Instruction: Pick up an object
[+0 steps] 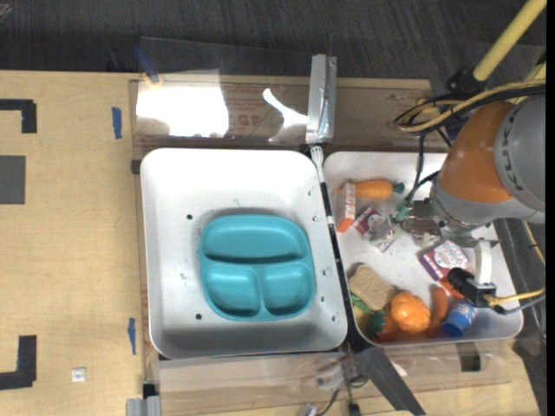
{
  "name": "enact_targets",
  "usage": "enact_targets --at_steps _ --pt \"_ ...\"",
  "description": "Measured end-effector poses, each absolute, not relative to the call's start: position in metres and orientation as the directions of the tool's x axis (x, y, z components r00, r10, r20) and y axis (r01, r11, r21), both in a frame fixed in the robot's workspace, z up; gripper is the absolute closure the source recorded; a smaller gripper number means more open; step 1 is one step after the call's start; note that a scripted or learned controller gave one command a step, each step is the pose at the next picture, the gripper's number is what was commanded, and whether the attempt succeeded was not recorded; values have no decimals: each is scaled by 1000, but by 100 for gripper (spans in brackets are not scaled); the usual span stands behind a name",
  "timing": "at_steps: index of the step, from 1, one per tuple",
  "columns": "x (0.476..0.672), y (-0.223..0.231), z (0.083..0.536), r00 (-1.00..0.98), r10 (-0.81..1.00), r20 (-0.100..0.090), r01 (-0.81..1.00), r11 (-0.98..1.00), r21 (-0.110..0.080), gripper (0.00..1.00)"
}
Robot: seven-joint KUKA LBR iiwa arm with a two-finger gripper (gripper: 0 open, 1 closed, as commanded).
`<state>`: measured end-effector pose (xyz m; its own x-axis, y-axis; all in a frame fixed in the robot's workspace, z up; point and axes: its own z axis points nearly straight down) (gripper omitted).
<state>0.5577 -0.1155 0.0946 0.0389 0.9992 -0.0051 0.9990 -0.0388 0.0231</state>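
Teal tray sits mid-bin, bare white floor all round.

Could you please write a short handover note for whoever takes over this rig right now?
Gripper: over the right bin, low among the clutter near its upper middle; whether it is open or shut cannot be told, and nothing is seen held.
Right bin: carrot at the top, a packet beside it, a pumpkin and a bread slice near the front, a blue piece at front right.
Left bin: a teal tray lying in the middle.
Done: arm is placed over the objects.
Left: grasp one object and lift it.
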Motion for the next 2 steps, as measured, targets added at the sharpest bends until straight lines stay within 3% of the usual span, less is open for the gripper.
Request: enact_targets --at_steps 1,2 --pt "633 -115 96 39 999 -4 999 -39 21 0" --pt "665 -106 93 -87 996 -6 996 87 -10 0"
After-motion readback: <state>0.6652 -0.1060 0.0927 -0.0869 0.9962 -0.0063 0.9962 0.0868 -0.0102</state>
